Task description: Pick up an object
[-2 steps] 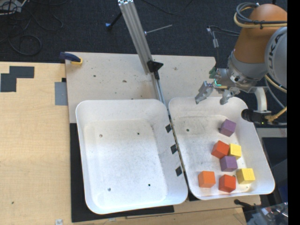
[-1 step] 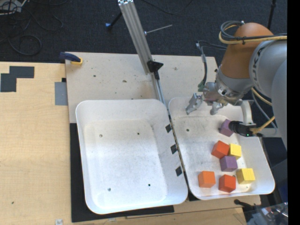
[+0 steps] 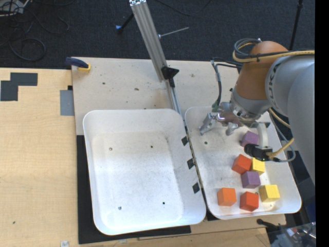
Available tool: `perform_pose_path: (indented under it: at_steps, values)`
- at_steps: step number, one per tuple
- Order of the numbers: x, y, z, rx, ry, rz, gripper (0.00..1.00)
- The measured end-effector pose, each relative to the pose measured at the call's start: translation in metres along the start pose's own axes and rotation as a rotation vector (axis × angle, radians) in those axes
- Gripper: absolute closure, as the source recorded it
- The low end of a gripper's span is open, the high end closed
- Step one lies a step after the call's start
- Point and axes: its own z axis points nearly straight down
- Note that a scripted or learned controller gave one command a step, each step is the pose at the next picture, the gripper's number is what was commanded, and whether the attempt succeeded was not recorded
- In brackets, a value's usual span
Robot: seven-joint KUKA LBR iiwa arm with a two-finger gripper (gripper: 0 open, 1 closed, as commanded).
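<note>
Overhead, the arm (image 3: pixel 267 81) reaches into the right bin (image 3: pixel 205 189). Its gripper (image 3: pixel 220 122) hangs with fingers spread wide and nothing between them, above bare floor near the back wall. Blocks cluster well apart toward the front: a purple block (image 3: pixel 250 138) nearest, an orange block (image 3: pixel 241 164) beyond. Risk: closing here catches nothing.

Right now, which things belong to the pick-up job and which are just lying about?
Job:
gripper
right bin
purple blocks
orange blocks
yellow blocks

Lying about:
left bin
aluminium rail
blue-handled clamp
floor cables
</note>
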Motion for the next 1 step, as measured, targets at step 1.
perform_pose_path:
  at_steps: [1]
  values:
    - [0.0012, 0.0007, 0.0395, -0.007, -0.001, 0.001, 0.0]
